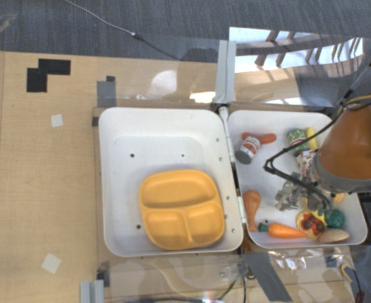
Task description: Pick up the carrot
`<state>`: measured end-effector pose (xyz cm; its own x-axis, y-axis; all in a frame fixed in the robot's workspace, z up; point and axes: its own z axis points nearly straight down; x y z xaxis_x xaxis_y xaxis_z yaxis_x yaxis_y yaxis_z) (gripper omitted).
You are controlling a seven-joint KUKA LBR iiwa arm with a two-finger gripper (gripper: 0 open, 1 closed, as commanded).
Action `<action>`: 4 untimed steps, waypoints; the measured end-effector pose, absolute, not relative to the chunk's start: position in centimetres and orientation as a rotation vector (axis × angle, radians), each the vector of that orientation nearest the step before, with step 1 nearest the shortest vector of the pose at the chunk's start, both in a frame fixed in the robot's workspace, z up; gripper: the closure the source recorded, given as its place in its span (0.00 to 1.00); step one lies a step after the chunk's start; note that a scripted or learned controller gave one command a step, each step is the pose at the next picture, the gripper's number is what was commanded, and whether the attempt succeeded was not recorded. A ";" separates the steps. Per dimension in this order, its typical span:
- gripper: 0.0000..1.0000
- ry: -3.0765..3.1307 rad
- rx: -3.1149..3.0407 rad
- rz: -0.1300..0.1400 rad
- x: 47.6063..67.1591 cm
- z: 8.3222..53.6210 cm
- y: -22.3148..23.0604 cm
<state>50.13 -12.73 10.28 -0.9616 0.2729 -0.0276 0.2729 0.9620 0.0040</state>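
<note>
- We locate the carrot [285, 231] in the right bin [270, 122], lying flat along the near wall with its green end pointing toward the divider between the two bins.
- Beside its tip we note a cluster of small toys [321, 223] and a pale oval piece [334, 235]; these crowd the near right corner and leave little room on that side.
- We judge the open floor on the far side of the carrot to be the better approach, since the near wall blocks a finger on the other side.
- A tan club-shaped piece [252, 205] lies just beside the divider, near the carrot's green end but apart from it.
- The tool [291, 196] hangs over the bin floor, past the carrot and not touching it; we see nothing between its parts, and we cannot tell whether they stand apart or together.
- In the left bin [115, 137] a yellow divided plate [182, 208] sits toward the near wall, well clear of the working area.
- Farther back we see a small can [249, 147] and a green-labelled item [297, 137] near the far wall.
- The counter [40, 188] extends open to the left.
</note>
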 end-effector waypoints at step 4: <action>1.00 2.973 -0.975 -0.003 54.1 28.6 -7.6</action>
<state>54.13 -7.62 28.62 -0.8057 -0.5922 -0.0111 -0.5922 0.8058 -0.0056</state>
